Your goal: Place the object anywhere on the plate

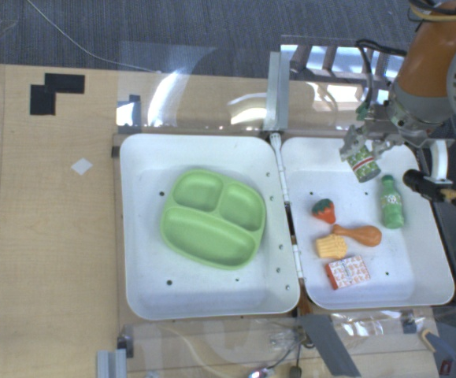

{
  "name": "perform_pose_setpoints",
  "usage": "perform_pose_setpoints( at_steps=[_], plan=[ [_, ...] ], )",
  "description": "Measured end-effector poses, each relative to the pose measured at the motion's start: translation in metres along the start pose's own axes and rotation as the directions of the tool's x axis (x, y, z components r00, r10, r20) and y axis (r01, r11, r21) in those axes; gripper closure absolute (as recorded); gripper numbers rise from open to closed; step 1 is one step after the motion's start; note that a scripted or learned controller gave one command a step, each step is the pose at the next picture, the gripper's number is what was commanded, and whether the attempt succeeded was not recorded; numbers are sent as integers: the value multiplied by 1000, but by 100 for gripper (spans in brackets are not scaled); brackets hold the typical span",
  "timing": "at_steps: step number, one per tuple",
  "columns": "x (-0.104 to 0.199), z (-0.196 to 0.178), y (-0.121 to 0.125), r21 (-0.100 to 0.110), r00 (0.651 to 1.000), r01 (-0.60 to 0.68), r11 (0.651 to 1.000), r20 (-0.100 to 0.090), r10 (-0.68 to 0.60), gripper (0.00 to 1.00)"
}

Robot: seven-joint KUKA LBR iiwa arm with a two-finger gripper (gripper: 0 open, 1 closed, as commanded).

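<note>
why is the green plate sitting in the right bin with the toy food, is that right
Not quite. In the camera view the green plate sits alone in the left bin. The toy food is in the right bin: a strawberry, a drumstick, corn, a red and white box and a green bottle.

The arm [440,61] is cut off at the right edge; the end effector's [361,152] grip is unclear.
</note>
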State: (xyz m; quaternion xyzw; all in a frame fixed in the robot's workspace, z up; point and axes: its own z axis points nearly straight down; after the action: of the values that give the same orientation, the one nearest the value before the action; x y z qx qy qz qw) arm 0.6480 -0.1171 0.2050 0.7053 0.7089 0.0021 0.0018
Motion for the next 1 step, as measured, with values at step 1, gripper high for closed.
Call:
perform_pose_setpoints(
  at_steps=[1],
  plan=[
    [32, 109, 4, 0, 1000, -1, 1000, 0, 1, 100]
  ],
)
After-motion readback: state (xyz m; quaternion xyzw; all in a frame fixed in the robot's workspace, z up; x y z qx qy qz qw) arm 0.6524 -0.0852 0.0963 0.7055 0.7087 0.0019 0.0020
